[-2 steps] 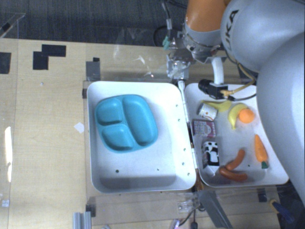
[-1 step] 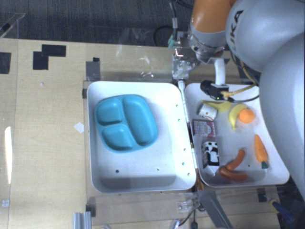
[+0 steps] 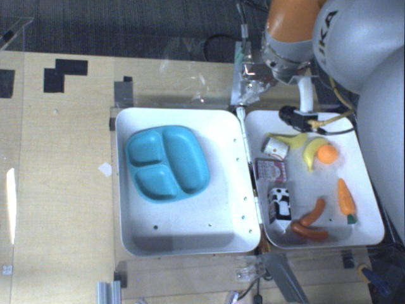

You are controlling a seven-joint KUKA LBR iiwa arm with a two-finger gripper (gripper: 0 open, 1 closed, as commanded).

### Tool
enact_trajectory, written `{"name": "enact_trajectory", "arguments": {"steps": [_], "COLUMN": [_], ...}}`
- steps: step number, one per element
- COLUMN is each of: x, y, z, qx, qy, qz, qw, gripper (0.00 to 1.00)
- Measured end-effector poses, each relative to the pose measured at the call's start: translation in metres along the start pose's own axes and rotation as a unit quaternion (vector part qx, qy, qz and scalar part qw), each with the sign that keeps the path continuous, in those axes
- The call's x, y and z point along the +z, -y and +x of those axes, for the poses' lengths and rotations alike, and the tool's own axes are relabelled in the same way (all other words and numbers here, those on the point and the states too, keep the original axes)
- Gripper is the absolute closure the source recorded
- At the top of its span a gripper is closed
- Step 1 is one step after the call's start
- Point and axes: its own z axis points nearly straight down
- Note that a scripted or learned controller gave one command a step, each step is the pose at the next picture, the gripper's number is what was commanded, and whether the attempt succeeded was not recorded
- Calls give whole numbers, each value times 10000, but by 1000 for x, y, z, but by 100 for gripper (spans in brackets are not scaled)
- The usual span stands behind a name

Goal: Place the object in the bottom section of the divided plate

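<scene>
A blue divided plate [image 3: 168, 163] lies in the left white bin [image 3: 190, 233], toward its back left, with three sections. My gripper [image 3: 248, 84] hangs above the back rim where the two bins meet, apart from the plate and from the objects. The right bin [image 3: 367, 230] holds a yellow banana [image 3: 310, 149], an orange ball [image 3: 327, 154], a carrot [image 3: 345, 198], two reddish sausages [image 3: 310, 220], a small white can [image 3: 276, 147], a maroon packet [image 3: 270, 169] and a black-and-white block [image 3: 280, 204]. Nothing is seen between the fingers.
The grey arm with its orange band [image 3: 297, 8] fills the upper right and overhangs the right bin's far side. A metal divider rim [image 3: 248, 163] separates the bins. Black marks [image 3: 63, 73] lie on the wooden bench to the left.
</scene>
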Motion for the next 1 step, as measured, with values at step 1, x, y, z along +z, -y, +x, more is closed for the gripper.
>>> {"name": "enact_trajectory", "arguments": {"steps": [1], "x": [3], "y": [1], "z": [-22], "qx": [-133], "qy": [0], "qz": [1], "qw": [9999], "gripper": [100]}}
